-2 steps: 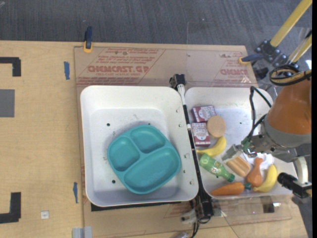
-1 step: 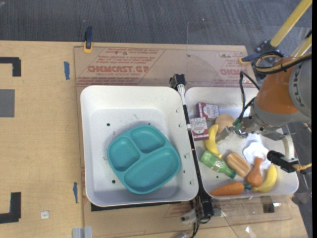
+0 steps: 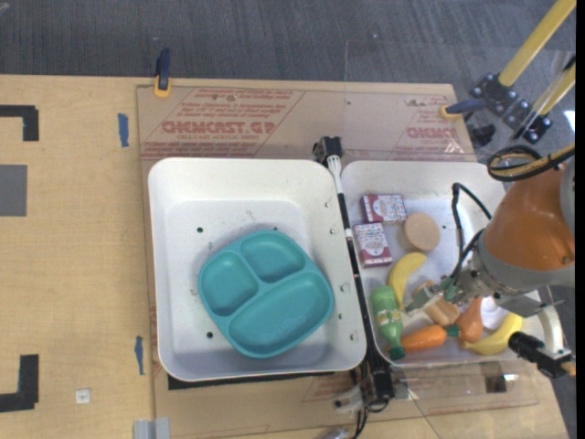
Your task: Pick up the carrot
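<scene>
The carrot [image 3: 423,338] lies on its side near the front wall of the right bin [image 3: 439,179], its orange body pointing right and its green top to the left. My gripper [image 3: 439,300] hangs low in that bin just above and behind the carrot, among the toy foods. The arm's orange band [image 3: 535,231] and grey wrist cover the bin's right part. A small tan piece [image 3: 441,315] sits right under the gripper, between it and the carrot. I see nothing lifted.
Around the carrot lie a green vegetable [image 3: 385,316], two bananas [image 3: 406,273] [image 3: 495,338], an orange fruit [image 3: 471,326], a tan round [image 3: 421,232] and two small cartons [image 3: 383,208] [image 3: 372,243]. The left bin [image 3: 183,199] holds a teal divided plate [image 3: 265,293].
</scene>
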